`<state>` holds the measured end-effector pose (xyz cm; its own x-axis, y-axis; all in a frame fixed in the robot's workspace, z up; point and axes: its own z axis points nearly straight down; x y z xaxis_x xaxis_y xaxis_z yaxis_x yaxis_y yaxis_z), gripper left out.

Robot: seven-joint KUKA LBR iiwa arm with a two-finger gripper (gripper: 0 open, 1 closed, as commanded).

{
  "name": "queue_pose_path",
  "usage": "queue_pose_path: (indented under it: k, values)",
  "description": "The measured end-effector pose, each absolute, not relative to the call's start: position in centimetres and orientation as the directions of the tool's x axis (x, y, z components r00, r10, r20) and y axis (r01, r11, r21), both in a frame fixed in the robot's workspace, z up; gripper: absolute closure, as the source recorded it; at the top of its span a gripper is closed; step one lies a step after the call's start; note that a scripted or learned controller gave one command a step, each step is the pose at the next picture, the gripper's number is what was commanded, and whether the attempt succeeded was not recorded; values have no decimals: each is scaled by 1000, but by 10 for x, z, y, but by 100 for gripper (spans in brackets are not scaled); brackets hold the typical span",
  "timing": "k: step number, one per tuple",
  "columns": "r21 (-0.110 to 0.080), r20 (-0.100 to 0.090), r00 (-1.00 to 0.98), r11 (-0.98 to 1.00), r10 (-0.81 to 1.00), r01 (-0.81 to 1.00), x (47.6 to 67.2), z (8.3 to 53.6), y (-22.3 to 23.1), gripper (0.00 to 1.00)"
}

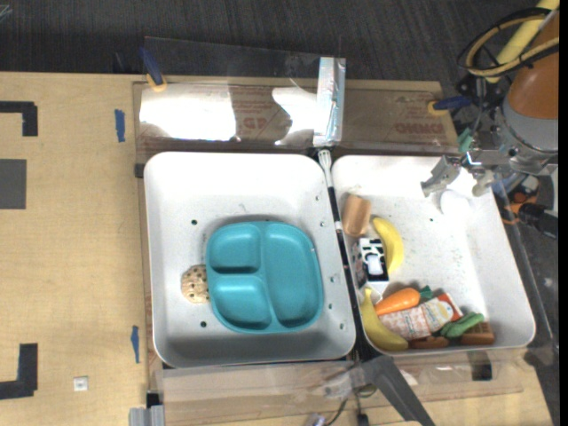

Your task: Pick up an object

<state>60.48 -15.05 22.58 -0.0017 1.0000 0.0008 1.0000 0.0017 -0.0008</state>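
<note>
My gripper (461, 183) hangs over the upper right part of the right bin (461, 238), its two fingers spread open with nothing between them. Below it and to the left lie a brown cylinder (355, 213), a yellow banana (390, 242) and a black-and-white block (373, 260). At the bin's near edge sit a second banana (377, 327), an orange carrot (397, 300), a printed packet (424, 316) and a green item (463, 325). All these objects rest apart from the gripper.
The left bin (240, 176) holds a teal divided plate (264, 275) and a cookie (194, 283) at the plate's left. A clear divider (328, 105) stands behind the bins. Yellow and black cables (506, 47) loop at the arm's upper right.
</note>
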Motion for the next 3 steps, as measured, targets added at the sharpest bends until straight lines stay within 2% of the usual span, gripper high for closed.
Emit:
queue_pose_path:
  k: [1,2,3]
  values:
    - [-5,2,-70,70,998,998,612,166,-103,0]
    - [6,-1,-49,49,999,999,605,88,-97,0]
    - [11,-2,-48,48,999,999,607,99,-98,100]
